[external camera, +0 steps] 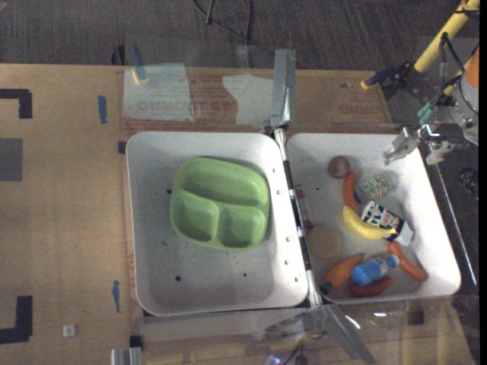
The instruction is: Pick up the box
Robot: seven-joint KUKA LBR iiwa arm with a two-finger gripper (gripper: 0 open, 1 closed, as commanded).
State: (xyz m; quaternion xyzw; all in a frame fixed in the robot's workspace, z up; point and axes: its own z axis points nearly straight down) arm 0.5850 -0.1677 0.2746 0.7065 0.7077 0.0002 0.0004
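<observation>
I had the gripper [415,144] up at the far right corner of the right bin [440,226], hanging just over the bin's rim, and its two fingers stood apart with nothing between them. The arm itself came in from the right edge of my view, with a yellow-sleeved cable bundle [445,33] slanting up behind it.

The box [383,218] was sitting in the right bin, a small carton with a black and white pattern, lying tilted and touching the banana [359,226], which curved under its left side. It was well apart from the gripper, down toward the middle of the bin.

Around it I saw a clutter of play food. A brown round piece [338,166] lay near the bin's top, an orange sausage shape [349,190] stood just below it, and a pale greenish ball [376,185] lay beside that. A tan disc [326,239] lay at the left wall. Along the near edge I counted a carrot [344,269], a blue bottle [376,268] lying over a red piece [372,286], and another orange piece [409,261] at the right.

In the left bin [152,265] a green divided tray [221,203] rested, three compartments showing, slightly turned.
</observation>
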